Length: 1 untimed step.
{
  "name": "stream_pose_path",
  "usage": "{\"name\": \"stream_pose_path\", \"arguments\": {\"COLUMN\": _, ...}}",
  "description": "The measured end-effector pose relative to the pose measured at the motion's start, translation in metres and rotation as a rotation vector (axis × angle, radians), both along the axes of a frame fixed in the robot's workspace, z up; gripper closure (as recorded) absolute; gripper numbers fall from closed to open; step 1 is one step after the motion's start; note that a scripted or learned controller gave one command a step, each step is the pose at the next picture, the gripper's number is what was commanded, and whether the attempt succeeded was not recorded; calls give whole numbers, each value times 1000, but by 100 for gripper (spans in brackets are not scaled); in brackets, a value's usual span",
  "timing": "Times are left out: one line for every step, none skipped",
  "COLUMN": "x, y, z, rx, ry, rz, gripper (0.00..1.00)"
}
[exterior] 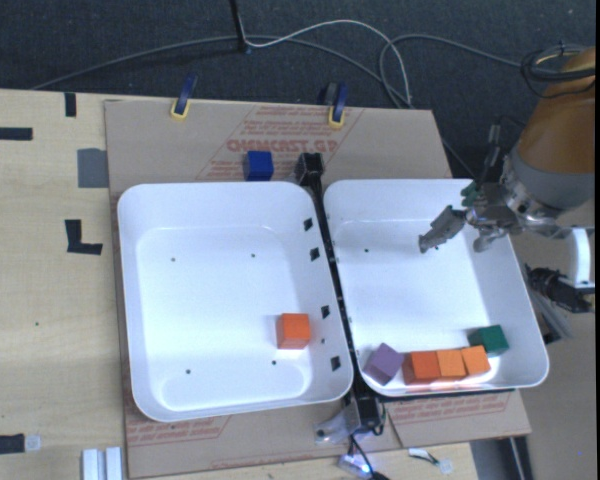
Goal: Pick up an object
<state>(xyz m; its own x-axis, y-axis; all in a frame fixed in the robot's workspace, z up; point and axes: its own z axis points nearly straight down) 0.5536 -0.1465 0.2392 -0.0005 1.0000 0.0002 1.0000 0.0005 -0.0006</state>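
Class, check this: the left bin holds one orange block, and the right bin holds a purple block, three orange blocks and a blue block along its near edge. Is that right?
Nearly. In the camera view the last block in the right bin is green, not blue. The rest stands: one orange block in the left bin, and a purple block beside three orange blocks at the right bin's near edge.

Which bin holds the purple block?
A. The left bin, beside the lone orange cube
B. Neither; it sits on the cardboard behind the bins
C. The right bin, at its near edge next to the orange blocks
C. The purple block lies along the near edge of the right bin, just left of the orange blocks; the left bin holds an orange cube.
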Motion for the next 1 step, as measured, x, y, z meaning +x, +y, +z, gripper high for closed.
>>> {"name": "stream_pose_path", "arguments": {"x": 5, "y": 6, "z": 28, "rx": 0, "ry": -2, "rz": -25, "gripper": 0}}
